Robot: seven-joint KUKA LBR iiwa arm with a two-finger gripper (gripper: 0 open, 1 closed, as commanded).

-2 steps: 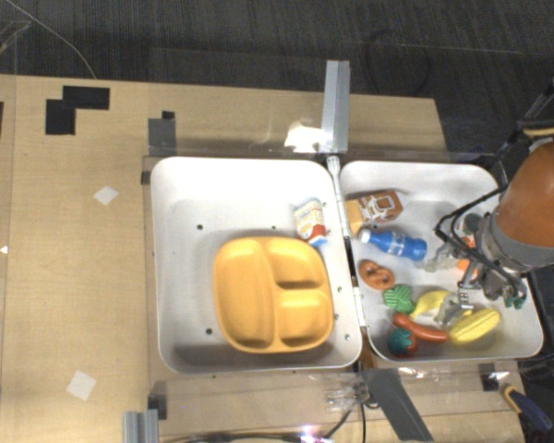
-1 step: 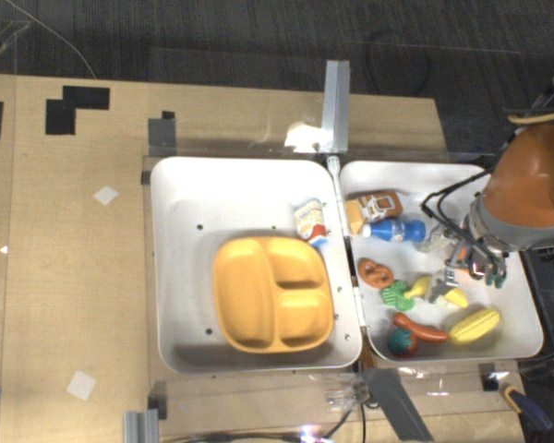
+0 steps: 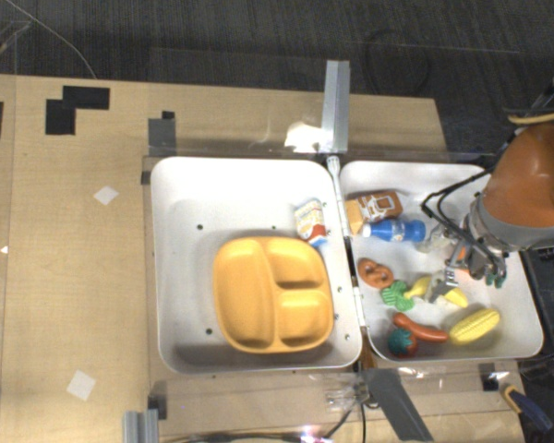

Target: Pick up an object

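Observation:
My gripper [image 3: 448, 281] hangs low over the right bin [image 3: 526, 340], reaching in from the right under the orange band of the arm [image 3: 531, 187]. Its tip is right at a small yellow piece [image 3: 454, 296] and close to a green toy vegetable [image 3: 397, 294]. Around it lie a yellow corn cob [image 3: 474, 324], a red sausage [image 3: 421, 329], a teal toy [image 3: 403, 342], a brown pretzel [image 3: 374, 272], a blue bottle [image 3: 395, 232] and a brown and white packet [image 3: 376, 208]. Nothing is visibly lifted.
The left bin [image 3: 180, 247] holds a yellow divided plate [image 3: 272, 293] and a small white, blue and red packet [image 3: 310, 221] near the shared wall. A grey post [image 3: 336, 109] stands behind the bins. Black cables [image 3: 452, 199] loop near the wrist.

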